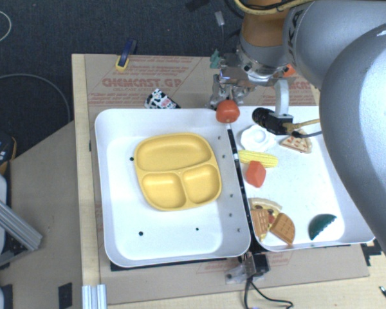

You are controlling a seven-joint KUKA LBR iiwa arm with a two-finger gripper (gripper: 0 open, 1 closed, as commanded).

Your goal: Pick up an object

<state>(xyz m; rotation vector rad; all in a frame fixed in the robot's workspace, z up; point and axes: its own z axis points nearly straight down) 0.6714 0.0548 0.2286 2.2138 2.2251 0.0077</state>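
A small red ball-shaped thing, like a tomato (pixel 228 111), hangs over the back edge where the two white bins meet. My gripper (pixel 226 102) reaches down from the upper right, and its metal fingers are shut on the top of the red ball. The right bin (pixel 321 185) holds a white fried egg (pixel 255 138), a pizza slice (pixel 297 144), a yellow corn cob (pixel 257 158), a red pepper piece (pixel 255 173), two waffle-like pieces (pixel 273 223) and a dark green leaf (pixel 321 224).
A yellow divided plate (pixel 177 170) lies in the middle of the left bin (pixel 116 192). Behind the bins, a black-and-white toy (pixel 161 100) and a blue-and-yellow clip (pixel 124 55) rest on the cardboard. The grey arm covers the upper right.
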